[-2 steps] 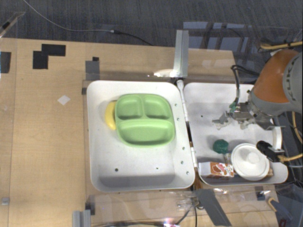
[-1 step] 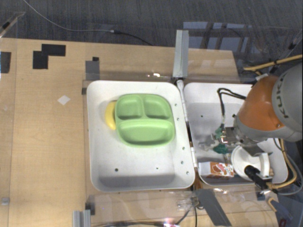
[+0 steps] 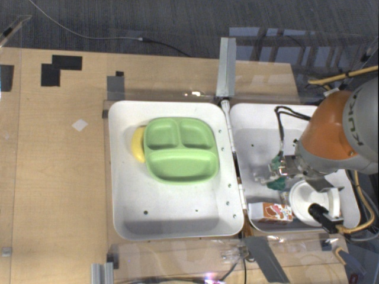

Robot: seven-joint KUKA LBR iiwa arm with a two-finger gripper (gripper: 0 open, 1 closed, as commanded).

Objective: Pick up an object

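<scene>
at the far left the wooden table (image 3: pixel 59 176) carries a few black square patches (image 3: pixel 59 68) near its back edge. the left bin (image 3: pixel 172 218) sits next on it, white and shallow. inside, a yellow thing (image 3: pixel 137 145) lies toward the bin's left side, partly tucked under the edge of a green divided plate (image 3: pixel 180 148). the plate rests flat in the back half of the bin, with two small compartments at the back and one long compartment at the front. the front half of this bin is bare white floor.

the right bin (image 3: pixel 254 129) stands just beside the left one, their rims touching along the middle. in its front left corner lies a brown and red packet (image 3: pixel 273 212), flat against the front wall. just behind the packet a small teal thing (image 3: pixel 276 184) lies on the bin floor, right beside the hand (image 3: pixel 283 169). the hand is low in the middle of the bin; whether it is wide, narrow or gripping the teal thing cannot be told. the arm (image 3: pixel 331 132), orange-banded and grey, reaches in from the right and covers much of the bin's right half.
</scene>
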